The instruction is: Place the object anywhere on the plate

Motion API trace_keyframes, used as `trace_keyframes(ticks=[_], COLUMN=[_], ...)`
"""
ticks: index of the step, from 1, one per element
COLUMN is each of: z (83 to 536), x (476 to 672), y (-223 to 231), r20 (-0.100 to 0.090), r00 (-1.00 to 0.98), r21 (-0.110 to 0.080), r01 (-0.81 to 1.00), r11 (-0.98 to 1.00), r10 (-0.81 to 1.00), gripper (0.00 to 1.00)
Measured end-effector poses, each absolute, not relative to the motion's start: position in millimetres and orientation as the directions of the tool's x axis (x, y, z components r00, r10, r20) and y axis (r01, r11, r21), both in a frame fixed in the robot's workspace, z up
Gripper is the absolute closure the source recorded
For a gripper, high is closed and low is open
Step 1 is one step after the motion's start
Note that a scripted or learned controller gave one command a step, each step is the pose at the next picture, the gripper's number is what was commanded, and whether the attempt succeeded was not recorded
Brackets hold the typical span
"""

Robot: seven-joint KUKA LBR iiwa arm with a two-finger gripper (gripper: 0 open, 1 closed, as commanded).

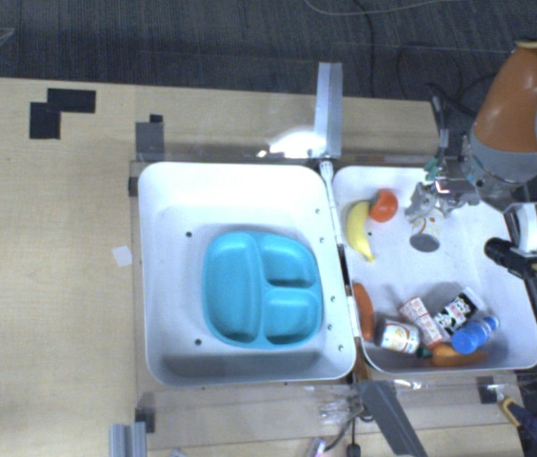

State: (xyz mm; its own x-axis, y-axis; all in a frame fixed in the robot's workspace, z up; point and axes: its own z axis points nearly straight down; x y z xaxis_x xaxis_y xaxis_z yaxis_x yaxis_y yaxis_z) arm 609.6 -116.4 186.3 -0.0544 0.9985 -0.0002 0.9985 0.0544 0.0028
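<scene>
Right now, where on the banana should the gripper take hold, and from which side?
Across the middle of the banana, coming straight down from above. It lies flat in the right bin, its length running up and down the view beside the wall shared with the left bin, so the fingers should close across its narrow width. The orange fruit sits close to its upper end, so keep to mid-length.

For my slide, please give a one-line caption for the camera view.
Gripper hovers over the right bin of toy food; the blue plate waits in the left bin.
</scene>
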Motion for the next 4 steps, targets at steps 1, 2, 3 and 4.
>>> trace_keyframes(ticks=[1,2,3,4], z=[274.3,254.4,189.7,190.0], x=[616.6,587.2,565.8,566.0], y=[-12.0,62.6,137.0,136.5], r20=[-0.001,0.0,0.0,0.0], r00=[-0.161,-0.209,-0.309,-0.307], r21=[0.005,0.0,0.0,0.001], r01=[0.987,0.978,0.951,0.952], r11=[0.161,0.209,0.309,0.307], r10=[0.987,0.978,0.951,0.952], gripper=[1.0,1.0,1.0,0.0])
